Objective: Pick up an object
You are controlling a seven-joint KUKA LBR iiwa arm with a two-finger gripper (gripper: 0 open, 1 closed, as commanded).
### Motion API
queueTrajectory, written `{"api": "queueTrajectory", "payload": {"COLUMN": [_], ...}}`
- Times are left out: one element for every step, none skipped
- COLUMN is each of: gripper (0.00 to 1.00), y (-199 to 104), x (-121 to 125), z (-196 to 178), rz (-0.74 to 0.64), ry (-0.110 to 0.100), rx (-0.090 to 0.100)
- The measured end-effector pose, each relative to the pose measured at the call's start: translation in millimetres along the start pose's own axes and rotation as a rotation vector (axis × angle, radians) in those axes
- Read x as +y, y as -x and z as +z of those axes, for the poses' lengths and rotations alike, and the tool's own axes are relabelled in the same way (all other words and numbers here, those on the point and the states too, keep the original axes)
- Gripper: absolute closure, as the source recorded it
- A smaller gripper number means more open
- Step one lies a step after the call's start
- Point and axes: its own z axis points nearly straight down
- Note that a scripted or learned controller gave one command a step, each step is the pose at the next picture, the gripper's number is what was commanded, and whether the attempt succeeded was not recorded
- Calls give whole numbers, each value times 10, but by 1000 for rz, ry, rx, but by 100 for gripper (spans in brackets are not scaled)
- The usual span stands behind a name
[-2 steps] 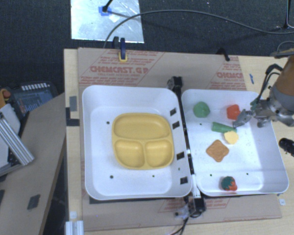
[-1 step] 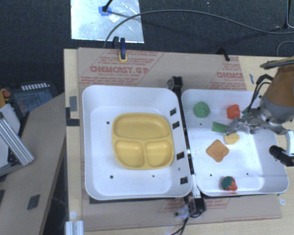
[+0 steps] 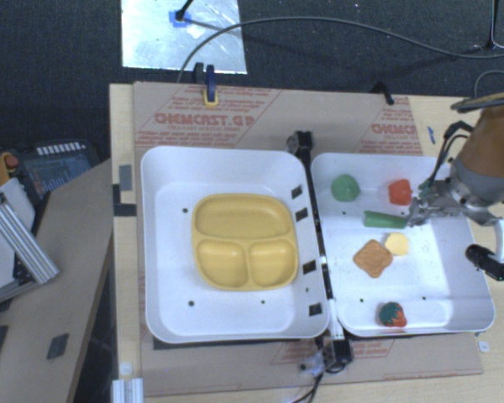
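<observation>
On a cardboard-lined bench, the gripper (image 3: 417, 212), its grip state impossible to tell, hangs over the right bin (image 3: 462, 309) beside a green stick (image 3: 385, 219), best approached squarely across its narrow width.

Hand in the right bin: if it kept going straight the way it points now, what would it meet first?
Probably the green stick. The hand reaches in from the right toward the left, its tip just beside that stick's right end. Its height over the bin is unclear, so it could pass above.
</observation>
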Motion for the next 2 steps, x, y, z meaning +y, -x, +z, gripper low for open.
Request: {"api": "queueTrajectory", "payload": {"gripper": [100,100], "y": [-15,-4], "x": [21,39], "z": [-439,-1088], "rz": [-2,-3], "ry": [1,2], "rx": [0,0]}}
